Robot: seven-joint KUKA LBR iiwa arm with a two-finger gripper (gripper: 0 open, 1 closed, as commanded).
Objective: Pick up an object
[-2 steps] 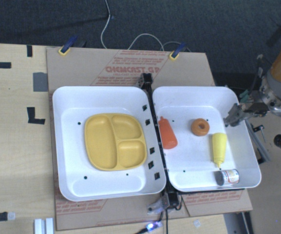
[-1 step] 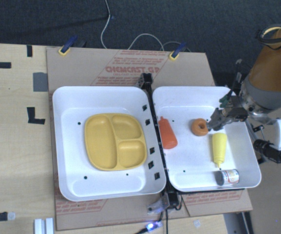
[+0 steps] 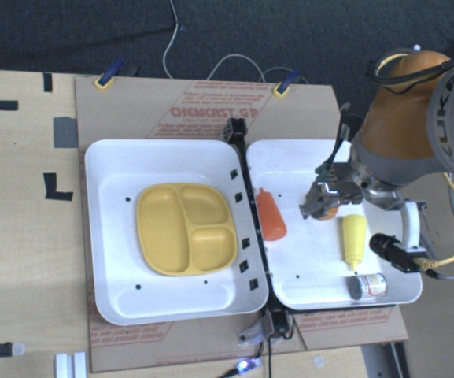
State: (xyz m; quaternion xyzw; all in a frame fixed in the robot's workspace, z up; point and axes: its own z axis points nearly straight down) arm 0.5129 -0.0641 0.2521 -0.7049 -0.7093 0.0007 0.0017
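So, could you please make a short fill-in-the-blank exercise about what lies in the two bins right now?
1. The yellow divided plate lies in the ____ bin as the camera sees it.
2. The carrot-like toy beside the wall between the bins has the colour ____.
3. The yellow bottle has ____ sections fewer than the plate, which has three.
4. The small can lies near the right bin's ____ edge.

Missing words: left; orange; three; front (nearest the camera)

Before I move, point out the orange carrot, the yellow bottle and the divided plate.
orange carrot (image 3: 271,216), camera view, mid-body.
yellow bottle (image 3: 353,238), camera view, middle of its body.
divided plate (image 3: 142,211), camera view, left rim.
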